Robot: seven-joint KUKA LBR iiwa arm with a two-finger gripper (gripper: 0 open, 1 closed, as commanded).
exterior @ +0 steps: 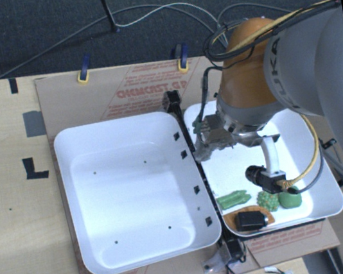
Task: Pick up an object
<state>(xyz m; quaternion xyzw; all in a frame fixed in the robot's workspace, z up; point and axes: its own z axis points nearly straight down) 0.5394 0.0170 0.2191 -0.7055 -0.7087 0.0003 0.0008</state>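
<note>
Dark carpeted floor behind; a tan table (15,211) carries a cardboard sheet (144,89) clipped at its far edge, and on it 2 shallow white bins side by side.

Arm (289,61): grey links with the orange band, entering from the right and leaning over the right bin. It hides much of that bin's far half.

Left bin (120,141): bare white floor with a few small dark dots, no objects seen in it.

Right bin (320,206): holds all the loose objects, bunched at the near edge. Counted 4: a green elongated piece (233,199), long axis running roughly left-right; a black block (250,220) resting on an orange flat piece (264,210); a green knobbly lump (280,199) just right of these.

Jaws (209,138): metal head sits low at the far-left side of the right bin, close to the divider between bins. Opening cannot be told from this angle, and nothing can be seen gripped.

Key relation: the object cluster lies toward the near edge from the jaws, apart from them, slightly to the right. Judgement: no pick made yet; the head would need to travel toward the near edge before descending. The crowding of the 4 pieces could spoil a clean grasp.
</note>
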